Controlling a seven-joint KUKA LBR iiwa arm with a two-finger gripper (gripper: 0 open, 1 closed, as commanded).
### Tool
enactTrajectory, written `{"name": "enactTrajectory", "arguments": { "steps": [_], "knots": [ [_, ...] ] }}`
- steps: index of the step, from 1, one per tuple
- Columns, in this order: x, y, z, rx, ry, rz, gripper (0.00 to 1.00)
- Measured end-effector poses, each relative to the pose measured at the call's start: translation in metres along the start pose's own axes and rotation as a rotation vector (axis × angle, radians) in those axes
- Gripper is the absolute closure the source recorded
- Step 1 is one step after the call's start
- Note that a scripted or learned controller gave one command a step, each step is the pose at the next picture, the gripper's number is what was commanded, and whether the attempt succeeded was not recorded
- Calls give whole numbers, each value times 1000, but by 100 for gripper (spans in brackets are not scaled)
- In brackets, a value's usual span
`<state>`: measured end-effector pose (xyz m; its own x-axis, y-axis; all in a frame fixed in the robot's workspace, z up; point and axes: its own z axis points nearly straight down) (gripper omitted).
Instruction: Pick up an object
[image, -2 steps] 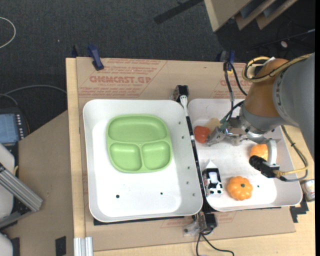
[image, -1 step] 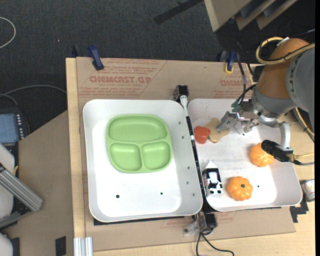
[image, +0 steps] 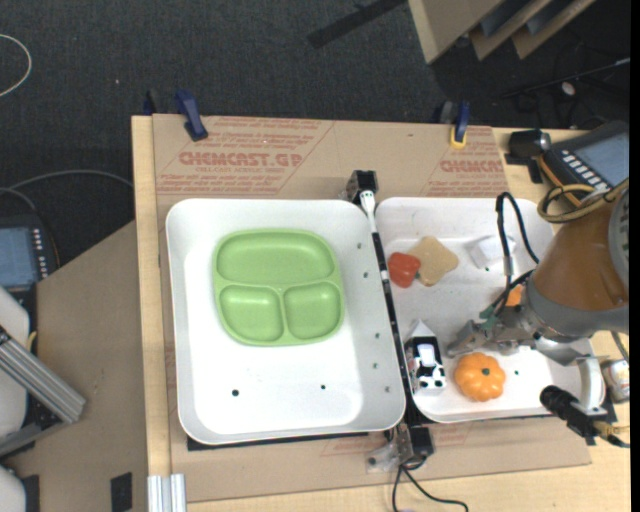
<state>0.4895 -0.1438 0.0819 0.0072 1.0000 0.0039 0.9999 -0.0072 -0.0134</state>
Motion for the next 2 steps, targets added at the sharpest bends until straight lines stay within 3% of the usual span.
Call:
{"name": "enactTrajectory", "arguments": {
  "steps": [1,2],
  "knots": [
    [1,7,-13,-15,-5,-5,100],
    [-4,49,-3,-18,-6,-9,100]
  ]
}}
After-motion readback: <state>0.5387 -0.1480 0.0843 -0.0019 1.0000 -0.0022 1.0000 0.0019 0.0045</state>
